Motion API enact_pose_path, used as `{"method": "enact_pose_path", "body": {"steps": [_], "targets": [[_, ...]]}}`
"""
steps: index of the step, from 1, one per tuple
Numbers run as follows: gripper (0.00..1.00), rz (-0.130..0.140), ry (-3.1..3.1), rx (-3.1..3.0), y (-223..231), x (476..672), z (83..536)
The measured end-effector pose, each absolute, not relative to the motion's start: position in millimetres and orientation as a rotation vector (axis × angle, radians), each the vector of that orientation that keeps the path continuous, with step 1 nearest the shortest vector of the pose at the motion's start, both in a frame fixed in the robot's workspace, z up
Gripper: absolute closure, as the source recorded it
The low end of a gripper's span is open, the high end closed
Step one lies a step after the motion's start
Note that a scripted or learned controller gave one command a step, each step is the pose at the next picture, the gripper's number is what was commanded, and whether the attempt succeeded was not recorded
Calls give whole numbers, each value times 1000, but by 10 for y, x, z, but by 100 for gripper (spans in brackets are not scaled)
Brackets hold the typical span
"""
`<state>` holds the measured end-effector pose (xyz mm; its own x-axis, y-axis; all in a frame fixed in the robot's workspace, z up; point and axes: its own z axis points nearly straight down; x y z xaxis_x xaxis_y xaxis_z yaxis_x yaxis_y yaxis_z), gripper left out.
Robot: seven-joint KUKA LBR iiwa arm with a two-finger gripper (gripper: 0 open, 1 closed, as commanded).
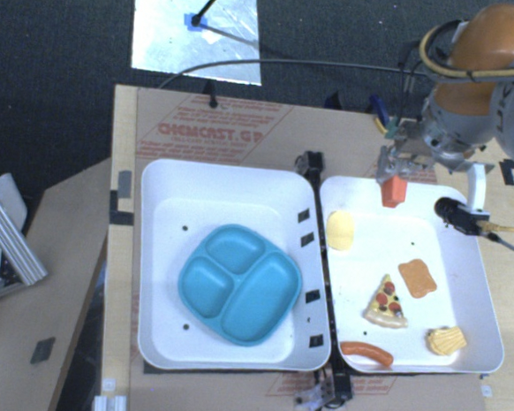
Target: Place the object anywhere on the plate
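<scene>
**Block pinched above the far rim of the right bin**

We are reading the scene from the left. There the blue plate (240,283) is lying in the left bin (161,237), its three shallow compartments facing up. That is giving us a broad target on the worktop (245,128).

In the right bin (464,270) we are seeing a pale yellow round piece (340,231) near the divider and a sausage (367,352) against the near rim. A pizza slice (388,302), a brown toast-like piece (418,278) and a crinkled yellow chip (445,340) are lying there too. All of them are sitting apart from one another.

The task's thing is the small orange block (393,192), which is hanging at the far edge of the right bin, well apart from the plate. We are judging it to be light and stiff, probably smooth-sided plastic, so it may be slipping or twisting if pinched near one end. The flat opposite faces are looking like the best place to grip it, and it does not look fragile.

The gripper (394,180) is sitting directly over the block. The fingers are standing narrowly apart, closed onto the block's upper part, with most of its length showing below them. We are judging the hold as shallow.
</scene>
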<state>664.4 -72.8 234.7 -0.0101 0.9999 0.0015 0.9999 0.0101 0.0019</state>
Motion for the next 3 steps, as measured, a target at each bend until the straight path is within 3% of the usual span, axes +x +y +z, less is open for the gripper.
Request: {"method": "enact_pose_path", "body": {"steps": [2,3], "targets": [[100,2,2233,2211,382,6447,2229],[100,6,2233,2209,928,6455,2347]]}}
